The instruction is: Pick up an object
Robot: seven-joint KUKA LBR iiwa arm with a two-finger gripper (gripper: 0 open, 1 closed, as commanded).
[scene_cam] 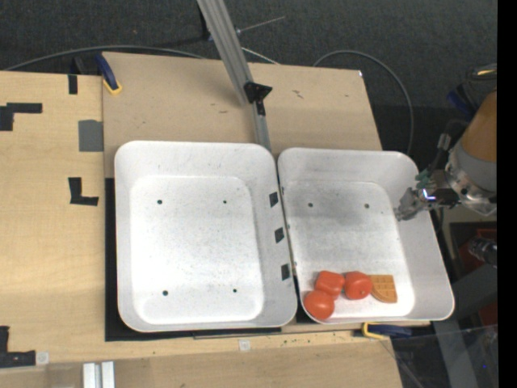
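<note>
Three small red-orange round pieces (333, 290) lie clustered at the near edge of the right bin (347, 208), with a tan waffle-like piece (384, 288) just to their right. My gripper (409, 203) hangs at the right rim of the right bin, well above and to the right of those objects. Nothing shows between its fingers. The arm's orange band (485, 132) sits at the frame's right edge.
The left bin (194, 233) lies beside the right one, joined by black clips along the middle. A grey metal pole (230, 43) slants over the bench behind the bins. Black tape marks and a grey patch lie on the wooden bench at the left.
</note>
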